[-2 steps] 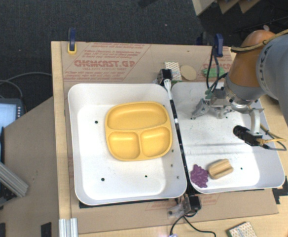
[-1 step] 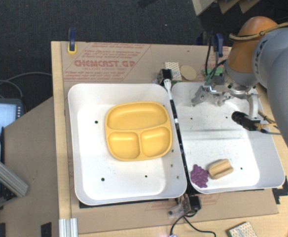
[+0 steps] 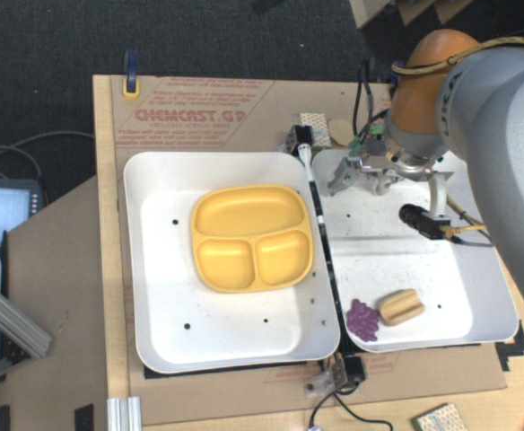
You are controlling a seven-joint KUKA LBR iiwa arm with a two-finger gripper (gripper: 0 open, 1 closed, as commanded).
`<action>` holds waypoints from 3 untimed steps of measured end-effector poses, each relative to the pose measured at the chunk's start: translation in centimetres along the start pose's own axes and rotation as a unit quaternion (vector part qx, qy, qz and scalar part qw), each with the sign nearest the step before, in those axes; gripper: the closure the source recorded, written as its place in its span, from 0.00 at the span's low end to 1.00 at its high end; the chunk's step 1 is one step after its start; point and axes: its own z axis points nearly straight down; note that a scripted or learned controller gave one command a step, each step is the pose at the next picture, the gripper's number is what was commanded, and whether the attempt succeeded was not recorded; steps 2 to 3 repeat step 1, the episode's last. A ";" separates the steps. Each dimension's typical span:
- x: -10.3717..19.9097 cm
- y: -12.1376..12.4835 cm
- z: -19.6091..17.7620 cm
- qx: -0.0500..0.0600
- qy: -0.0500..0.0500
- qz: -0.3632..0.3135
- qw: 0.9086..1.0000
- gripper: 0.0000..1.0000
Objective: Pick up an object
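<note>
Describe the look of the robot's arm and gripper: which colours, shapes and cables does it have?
The arm is thick, rounded and pale grey, with a glossy orange band above the wrist. Below it the gripper is small, of bare grey metal. Thin black cables loop beside the wrist.

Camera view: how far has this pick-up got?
Done: nothing lifted; the small purple knobbly cluster and the tan cylinder-shaped block lie close together at the near end of the right white bin. In hand: the pincer is at that bin's far end, apart from both. Left: reach one, grasp it, lift.
</note>
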 end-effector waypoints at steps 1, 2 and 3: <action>-1.7 -6.7 0.1 0.002 -0.001 0.004 1.000 0.00; -1.7 -6.7 0.1 0.002 -0.001 0.004 1.000 0.00; -1.7 -6.7 0.1 0.002 -0.001 0.004 1.000 0.00</action>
